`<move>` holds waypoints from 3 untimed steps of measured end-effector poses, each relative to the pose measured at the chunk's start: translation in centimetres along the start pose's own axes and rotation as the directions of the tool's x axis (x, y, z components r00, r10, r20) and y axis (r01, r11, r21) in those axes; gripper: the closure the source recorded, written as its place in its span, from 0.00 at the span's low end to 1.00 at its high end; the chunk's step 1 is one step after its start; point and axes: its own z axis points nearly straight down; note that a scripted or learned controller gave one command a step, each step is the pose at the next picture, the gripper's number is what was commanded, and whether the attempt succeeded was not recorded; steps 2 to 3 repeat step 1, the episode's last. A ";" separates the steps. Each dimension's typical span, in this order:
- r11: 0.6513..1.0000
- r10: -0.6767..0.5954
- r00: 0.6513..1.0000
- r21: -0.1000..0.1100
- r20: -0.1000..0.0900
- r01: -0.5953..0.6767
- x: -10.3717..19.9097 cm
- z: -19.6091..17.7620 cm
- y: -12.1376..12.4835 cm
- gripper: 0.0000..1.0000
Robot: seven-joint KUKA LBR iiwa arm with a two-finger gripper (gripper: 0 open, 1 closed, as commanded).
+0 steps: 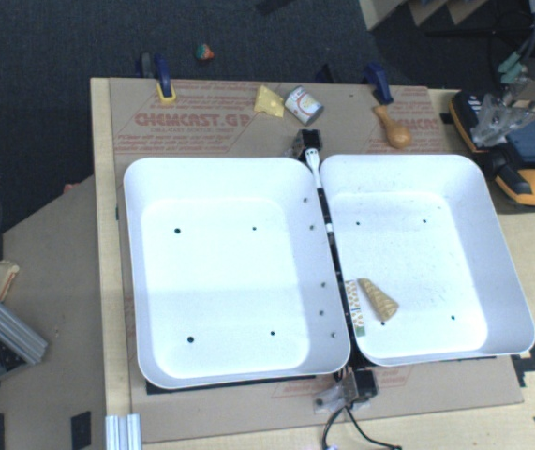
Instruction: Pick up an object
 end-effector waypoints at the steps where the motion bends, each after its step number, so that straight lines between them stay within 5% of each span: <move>1: 1.000 0.005 1.000 -0.001 0.001 -0.005 0.9 -17.8 -2.5 1.00; 3: 1.000 0.005 1.000 -0.001 0.001 -0.005 0.9 -17.8 -2.5 1.00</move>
